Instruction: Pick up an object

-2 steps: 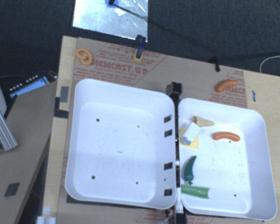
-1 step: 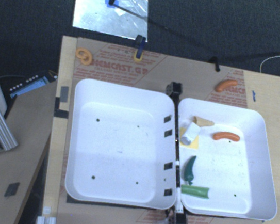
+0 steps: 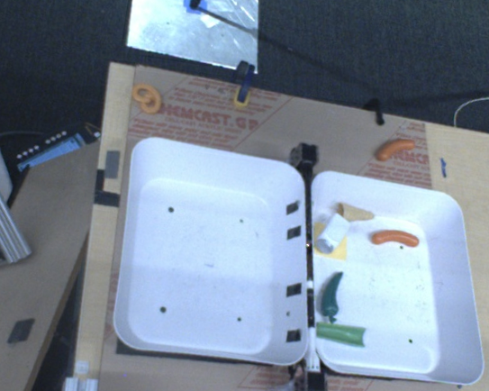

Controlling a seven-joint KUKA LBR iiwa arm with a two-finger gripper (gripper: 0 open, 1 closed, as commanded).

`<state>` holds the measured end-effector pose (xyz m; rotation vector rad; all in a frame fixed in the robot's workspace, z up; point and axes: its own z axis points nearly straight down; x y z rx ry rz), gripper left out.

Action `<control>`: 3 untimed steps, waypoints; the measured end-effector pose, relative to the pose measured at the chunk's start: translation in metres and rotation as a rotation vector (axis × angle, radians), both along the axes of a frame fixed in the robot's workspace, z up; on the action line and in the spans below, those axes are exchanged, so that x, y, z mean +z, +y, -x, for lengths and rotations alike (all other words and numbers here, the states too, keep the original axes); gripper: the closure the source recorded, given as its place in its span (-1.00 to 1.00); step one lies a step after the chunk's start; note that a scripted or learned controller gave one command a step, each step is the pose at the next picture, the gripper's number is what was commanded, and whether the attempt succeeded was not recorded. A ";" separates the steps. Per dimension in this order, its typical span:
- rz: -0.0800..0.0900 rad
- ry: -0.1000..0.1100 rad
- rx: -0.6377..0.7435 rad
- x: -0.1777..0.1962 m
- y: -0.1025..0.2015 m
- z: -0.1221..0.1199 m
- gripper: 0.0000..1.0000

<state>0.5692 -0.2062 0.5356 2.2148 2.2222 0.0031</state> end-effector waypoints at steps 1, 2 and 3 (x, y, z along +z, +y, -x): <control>0.000 0.000 0.000 0.000 0.000 -0.001 1.00; 0.001 0.000 0.001 0.000 0.000 -0.016 1.00; -0.002 0.003 -0.006 0.000 -0.001 0.079 1.00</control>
